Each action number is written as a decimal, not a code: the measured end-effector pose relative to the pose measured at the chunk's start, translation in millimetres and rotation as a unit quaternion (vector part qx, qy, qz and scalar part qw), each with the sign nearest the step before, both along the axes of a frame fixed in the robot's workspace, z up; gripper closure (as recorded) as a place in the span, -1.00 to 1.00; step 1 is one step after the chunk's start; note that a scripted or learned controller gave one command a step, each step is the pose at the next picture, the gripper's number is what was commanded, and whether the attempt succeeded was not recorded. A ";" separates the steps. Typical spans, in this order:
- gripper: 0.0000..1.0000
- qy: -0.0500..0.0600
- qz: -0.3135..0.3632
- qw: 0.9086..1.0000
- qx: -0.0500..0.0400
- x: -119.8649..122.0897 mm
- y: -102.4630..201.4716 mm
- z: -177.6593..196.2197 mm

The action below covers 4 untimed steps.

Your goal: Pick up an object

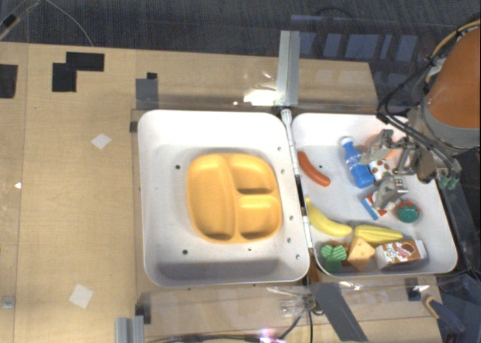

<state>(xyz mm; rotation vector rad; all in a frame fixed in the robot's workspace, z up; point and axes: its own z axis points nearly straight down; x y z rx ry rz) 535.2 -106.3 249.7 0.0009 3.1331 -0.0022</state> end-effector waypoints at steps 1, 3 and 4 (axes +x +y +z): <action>-1.00 0.004 -0.095 0.996 0.002 8.5 -31.8 -112.3; -1.00 0.000 -0.467 0.884 0.004 58.9 -10.8 -143.7; -1.00 0.000 -0.629 0.778 0.005 122.3 -12.1 -162.5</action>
